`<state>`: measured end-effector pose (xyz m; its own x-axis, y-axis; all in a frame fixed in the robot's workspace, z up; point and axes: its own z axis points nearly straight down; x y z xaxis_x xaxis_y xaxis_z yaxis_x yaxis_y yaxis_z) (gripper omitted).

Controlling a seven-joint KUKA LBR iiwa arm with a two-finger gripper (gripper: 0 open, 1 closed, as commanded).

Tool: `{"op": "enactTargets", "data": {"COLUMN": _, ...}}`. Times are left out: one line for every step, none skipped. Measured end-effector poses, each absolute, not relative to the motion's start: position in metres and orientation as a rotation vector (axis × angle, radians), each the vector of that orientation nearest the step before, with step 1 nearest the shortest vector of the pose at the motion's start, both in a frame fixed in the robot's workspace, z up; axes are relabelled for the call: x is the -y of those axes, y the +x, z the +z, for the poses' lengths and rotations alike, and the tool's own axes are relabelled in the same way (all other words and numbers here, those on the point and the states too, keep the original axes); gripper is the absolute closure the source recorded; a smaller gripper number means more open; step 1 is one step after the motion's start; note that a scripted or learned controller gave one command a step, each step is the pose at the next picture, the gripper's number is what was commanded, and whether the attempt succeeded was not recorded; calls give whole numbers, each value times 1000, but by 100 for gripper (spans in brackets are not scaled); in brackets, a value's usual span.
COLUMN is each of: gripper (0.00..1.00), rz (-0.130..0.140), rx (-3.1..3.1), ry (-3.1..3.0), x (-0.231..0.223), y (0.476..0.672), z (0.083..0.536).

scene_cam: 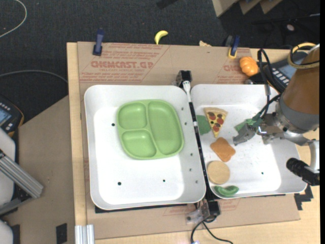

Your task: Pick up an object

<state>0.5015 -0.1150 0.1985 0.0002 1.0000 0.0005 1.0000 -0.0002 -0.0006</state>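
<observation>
— What's in the right bin?
— A wedge-shaped toy pizza slice, a tan toast-like square, a round pale cookie and a glossy green pea pod (near edge).
— And the gripper?
— Low over the bin's middle, right of the pizza; fingers spread, pinching nothing.
— Left bin?
— A smooth green three-compartment plate.

Light falls evenly from above, bright on my bench. The white bins come out near blown, their rims glaring. Shadows lie soft and short under the green plate and along the bin walls. The dark floor at the top goes dim. My arm at the right looks slightly blurred.
</observation>
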Motion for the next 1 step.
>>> {"op": "enactTargets", "data": {"gripper": 0, "rz": -1, "rx": 2222, "ry": -2225, "x": 157, "y": 552, "z": 81}}
